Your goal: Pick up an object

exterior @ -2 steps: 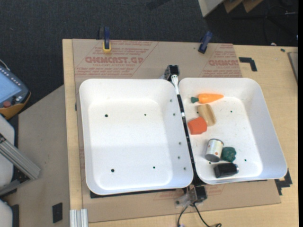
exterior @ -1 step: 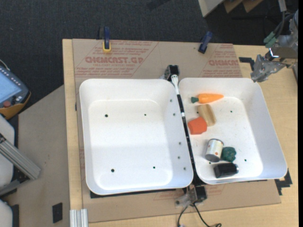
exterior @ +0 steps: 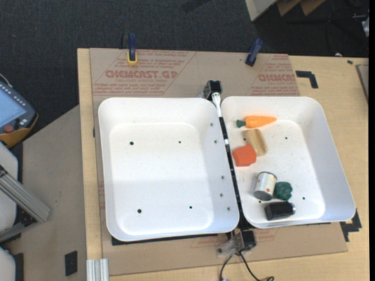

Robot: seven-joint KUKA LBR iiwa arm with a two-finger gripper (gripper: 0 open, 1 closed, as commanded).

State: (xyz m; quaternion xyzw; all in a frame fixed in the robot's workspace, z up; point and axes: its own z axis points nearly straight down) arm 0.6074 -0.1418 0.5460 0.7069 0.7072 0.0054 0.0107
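Right bin (exterior: 328,157) holding carrot (exterior: 258,122), tan block (exterior: 256,140), orange block (exterior: 244,156), silver can (exterior: 265,185), green lump (exterior: 283,189) partly behind can, black item (exterior: 279,210) indistinct, end effector state cannot be told

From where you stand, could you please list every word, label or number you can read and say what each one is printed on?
"CHEMCAST GP": red print on the brown board under the bins, at its upper left.
The same red print repeats at the board's upper right, cut off by the right bin: partly readable.
Smaller red lines beneath both: too small to read.
Blue screen at the left edge: blurred.
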